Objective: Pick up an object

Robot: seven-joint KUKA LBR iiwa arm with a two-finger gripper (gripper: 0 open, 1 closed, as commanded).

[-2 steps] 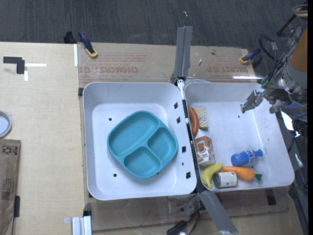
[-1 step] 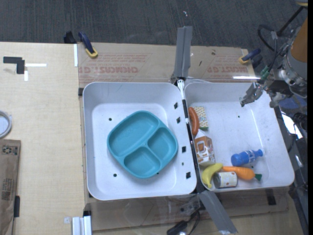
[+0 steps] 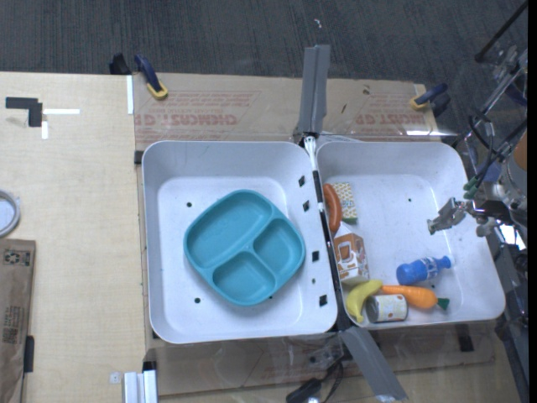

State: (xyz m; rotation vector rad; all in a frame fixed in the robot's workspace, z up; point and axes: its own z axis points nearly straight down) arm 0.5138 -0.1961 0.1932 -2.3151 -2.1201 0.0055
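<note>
In rt bin (image 3: 453, 162): bottle (image 3: 424, 268), carrot (image 3: 411, 296), banana (image 3: 361, 299).

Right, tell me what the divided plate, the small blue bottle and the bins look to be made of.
Divided plate: apparently moulded plastic, matte teal, one even colour with soft rounded ridges.
Blue bottle: probably plastic, slightly glossy, with a faint highlight along its body.
Bins: seemingly thin formed plastic, smooth white, with rounded corners and rolled rims; painted metal can't be ruled out.

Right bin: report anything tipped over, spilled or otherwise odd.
Nothing spilled or broken. The blue bottle lies on its side, as does the small can between the banana and the carrot. All items crowd the right bin's left and near edges.
</note>
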